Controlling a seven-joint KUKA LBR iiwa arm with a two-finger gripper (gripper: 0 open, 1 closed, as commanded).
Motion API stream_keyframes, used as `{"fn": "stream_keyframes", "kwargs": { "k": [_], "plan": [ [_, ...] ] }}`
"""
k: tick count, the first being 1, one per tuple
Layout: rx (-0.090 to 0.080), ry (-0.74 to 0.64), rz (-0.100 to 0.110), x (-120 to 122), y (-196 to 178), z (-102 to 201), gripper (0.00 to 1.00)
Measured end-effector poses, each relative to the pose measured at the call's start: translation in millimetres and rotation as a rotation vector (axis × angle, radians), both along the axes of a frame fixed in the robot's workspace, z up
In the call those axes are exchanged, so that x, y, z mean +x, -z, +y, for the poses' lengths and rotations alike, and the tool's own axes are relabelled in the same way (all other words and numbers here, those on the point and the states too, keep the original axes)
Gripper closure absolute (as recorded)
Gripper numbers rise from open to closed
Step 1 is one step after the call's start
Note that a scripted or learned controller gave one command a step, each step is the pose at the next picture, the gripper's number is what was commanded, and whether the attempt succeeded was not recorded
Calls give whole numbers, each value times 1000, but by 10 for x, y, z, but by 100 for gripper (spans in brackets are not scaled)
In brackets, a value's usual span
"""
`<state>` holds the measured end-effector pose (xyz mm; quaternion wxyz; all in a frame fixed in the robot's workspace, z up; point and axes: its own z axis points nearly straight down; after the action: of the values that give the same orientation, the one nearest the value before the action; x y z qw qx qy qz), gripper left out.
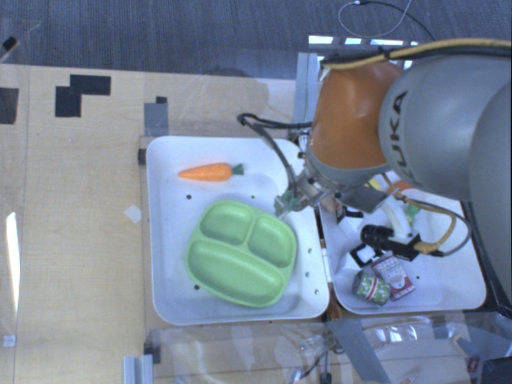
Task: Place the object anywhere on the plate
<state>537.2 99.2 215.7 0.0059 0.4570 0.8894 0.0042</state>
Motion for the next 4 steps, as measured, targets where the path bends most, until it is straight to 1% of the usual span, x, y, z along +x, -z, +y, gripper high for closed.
{"fn": "stream_keyframes", "kwargs": {
  "k": [1,2,3,4],
  "plan": [
    [0,0,0,-1,1,1,0],
    [0,-1,-4,25,-84,-4,100],
    [0,-2,-4,24,-84,-4,0],
    [0,-3,-8,50,-168,-9,100]
  ]
}}
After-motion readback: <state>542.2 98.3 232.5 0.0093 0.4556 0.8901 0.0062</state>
